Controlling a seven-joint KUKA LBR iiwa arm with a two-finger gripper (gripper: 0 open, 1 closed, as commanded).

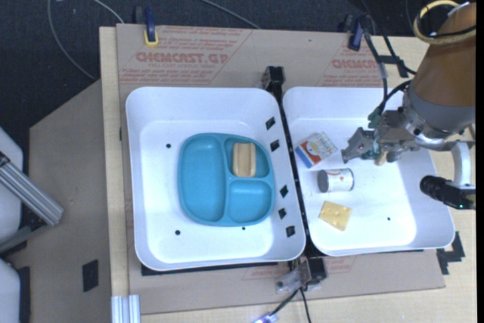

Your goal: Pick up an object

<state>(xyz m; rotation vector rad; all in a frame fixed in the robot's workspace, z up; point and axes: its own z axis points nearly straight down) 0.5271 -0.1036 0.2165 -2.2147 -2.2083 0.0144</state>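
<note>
End effector over the right-hand white bin; whether it is spread or pressed together I cannot tell.

On my feed the tan board surface point(113, 163) reads "CHEMCAST G P" in red print, twice along its far edge. The end effector point(361, 149) hangs above the right-hand shallow white bin point(423, 234). Taking the small grey-and-white cylindrical can point(335, 180) as landmark: it lies on its side just below the end effector; a red, white and blue printed packet point(315, 148), lettering too small to read, sits just beyond it; a yellow wedge-shaped block point(335, 215) lies just nearer the camera. Bare floor opens to the can's right. Left of it, the other white bin point(151, 231) holds a blue divided plastic tray point(212, 185) carrying a tan bread-like piece point(243, 159).
</note>
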